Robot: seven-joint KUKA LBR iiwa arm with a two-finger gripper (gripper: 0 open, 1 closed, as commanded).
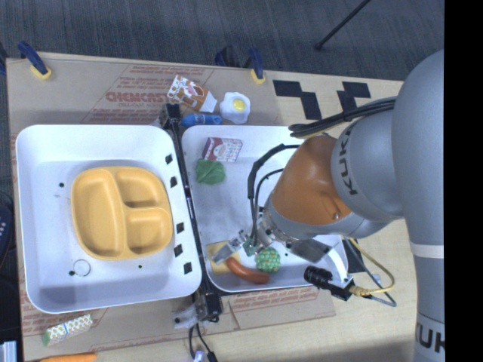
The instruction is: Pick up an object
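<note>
Right bin, near edge: gripper (253, 249) hung low over the toys.
Green knobbly ball (267, 260): just beside the fingertips.
Hot dog (247, 271): just below them.
Finger spread: could not tell.

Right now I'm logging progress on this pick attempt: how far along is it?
Done: the arm has reached into the right bin, and the end effector is low at its near edge, by the green bumpy ball and the hot dog. In hand: nothing I can confirm; whether anything is gripped is unclear. Left: secure one object and lift it. The green leaf and small carton lie untouched.
</note>
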